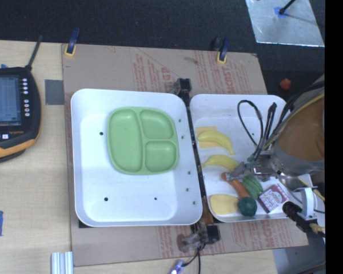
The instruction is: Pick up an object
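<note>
The right bin (217, 103) holds several toy foods. Two yellow bananas lie at its left, one (213, 137) above the other (220, 161). Below them sit an orange carrot-like piece (238, 187), a green vegetable (252, 186), a dark green round piece (247, 206), a pale yellow piece (223, 204) and a red and white packet (271, 198). My gripper (240, 174) is low in this bin, just over the orange piece and beside the lower banana. The arm's wrist (300, 147) hides the bin's right part.
The left bin (91, 198) carries a green divided plate (142, 140). A teach pendant (8, 113) lies on the bench at far left. Black cables (252, 124) loop above the right bin. Clamps sit at the cardboard's back edge (220, 49).
</note>
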You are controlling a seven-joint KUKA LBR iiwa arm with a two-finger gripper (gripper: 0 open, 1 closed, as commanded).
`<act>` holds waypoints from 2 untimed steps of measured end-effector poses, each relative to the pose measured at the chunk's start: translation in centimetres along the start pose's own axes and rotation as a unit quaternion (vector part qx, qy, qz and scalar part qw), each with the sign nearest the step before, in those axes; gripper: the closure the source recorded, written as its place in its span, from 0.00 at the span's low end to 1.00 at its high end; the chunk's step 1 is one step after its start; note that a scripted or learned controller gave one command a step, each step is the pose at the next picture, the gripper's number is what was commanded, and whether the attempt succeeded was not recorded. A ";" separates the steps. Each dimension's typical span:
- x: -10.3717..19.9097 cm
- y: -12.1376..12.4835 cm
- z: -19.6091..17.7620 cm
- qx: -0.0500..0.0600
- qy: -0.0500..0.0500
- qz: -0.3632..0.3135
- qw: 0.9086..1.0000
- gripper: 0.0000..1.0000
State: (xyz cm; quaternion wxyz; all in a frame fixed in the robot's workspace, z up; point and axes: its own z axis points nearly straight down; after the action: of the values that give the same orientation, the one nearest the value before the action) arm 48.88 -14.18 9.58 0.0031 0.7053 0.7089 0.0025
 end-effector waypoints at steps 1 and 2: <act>0.5 2.0 0.1 0.001 -0.002 0.001 1.000 0.00; 3.2 -1.3 0.4 0.006 0.001 0.000 1.000 0.00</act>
State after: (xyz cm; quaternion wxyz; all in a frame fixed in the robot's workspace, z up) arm 47.56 -10.97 9.14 -0.0014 0.7055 0.7087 -0.0012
